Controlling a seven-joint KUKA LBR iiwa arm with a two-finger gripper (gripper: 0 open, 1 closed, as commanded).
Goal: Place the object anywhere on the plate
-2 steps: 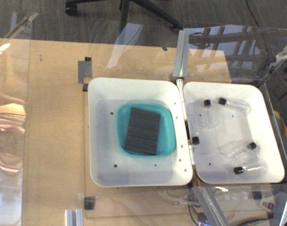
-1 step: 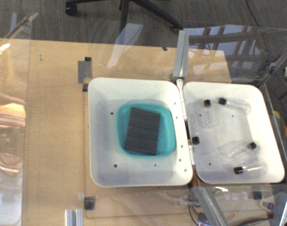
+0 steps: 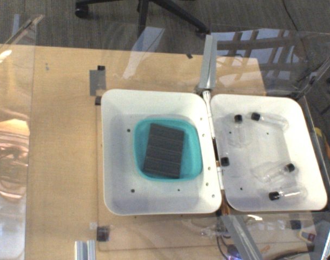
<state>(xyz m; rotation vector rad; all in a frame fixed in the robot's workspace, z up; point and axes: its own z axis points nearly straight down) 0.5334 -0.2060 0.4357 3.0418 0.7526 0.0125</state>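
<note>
A dark grey ribbed rectangular block [image 3: 164, 150] lies flat on the teal plate [image 3: 195, 156], slightly tilted, roughly centred on it. The plate sits in the middle of the left white bin [image 3: 116, 161].
The right white bin [image 3: 300, 145] holds several clear plastic vials with black caps, such as one [image 3: 255, 116] near the back and one [image 3: 281, 194] near the front. A metal divider [image 3: 208, 64] stands behind the bins. An office chair base [image 3: 149, 4] shows beyond the bench.
</note>
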